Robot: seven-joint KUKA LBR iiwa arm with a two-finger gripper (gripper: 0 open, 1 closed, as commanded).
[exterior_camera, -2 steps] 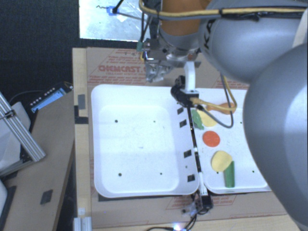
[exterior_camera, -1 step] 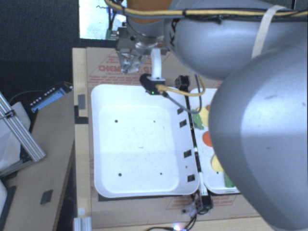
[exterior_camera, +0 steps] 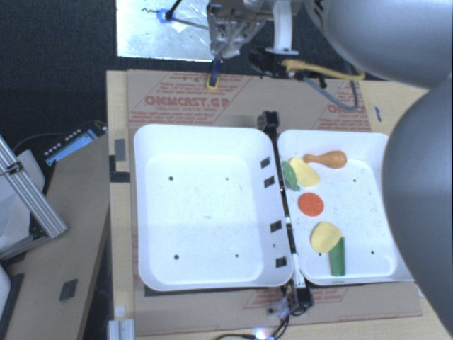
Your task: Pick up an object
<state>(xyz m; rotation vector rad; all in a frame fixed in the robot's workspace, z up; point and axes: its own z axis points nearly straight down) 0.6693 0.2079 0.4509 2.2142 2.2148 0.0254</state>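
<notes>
Grey arm (exterior_camera: pixel 396 20) looms nearest; gripper (exterior_camera: pixel 226 48), grip state unclear, hangs beyond both bins, so reaching the drumstick (exterior_camera: pixel 327 160) comes next.

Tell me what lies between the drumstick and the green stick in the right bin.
Camera view: the red disc and a yellow piece lie between the drumstick and green stick.

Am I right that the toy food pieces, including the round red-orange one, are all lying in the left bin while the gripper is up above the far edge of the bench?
Not quite: the camera view shows the food pieces, including the round red-orange one, lying in the right bin, not the left bin. The rest stands: the gripper is up above the far edge of the bench.
</notes>
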